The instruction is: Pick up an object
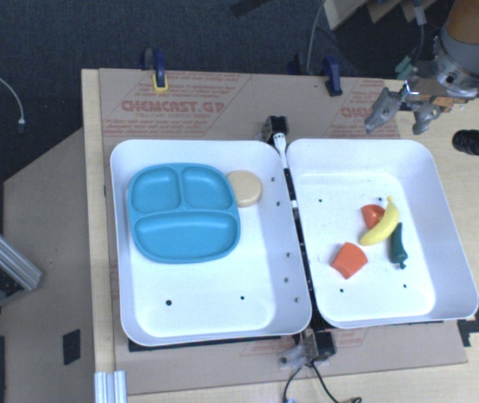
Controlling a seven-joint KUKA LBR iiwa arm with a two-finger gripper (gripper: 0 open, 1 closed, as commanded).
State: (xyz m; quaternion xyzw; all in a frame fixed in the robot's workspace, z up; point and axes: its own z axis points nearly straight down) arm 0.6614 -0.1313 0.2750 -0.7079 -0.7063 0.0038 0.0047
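Note:
My gripper (403,117) hangs above the far edge of the right bin (424,309), open, with nothing between its fingers. Inside that bin lie a yellow banana (382,226), a small red piece (372,215) touching it on the left, an orange block (350,259) nearer the front, and a dark green piece (398,246) to the banana's right. All of these sit well in front of the gripper.
The left bin (205,309) holds a blue divided plate (184,212) and a tan round disc (244,188) beside the plate's far right corner. A black divider strip (294,217) runs between the bins.

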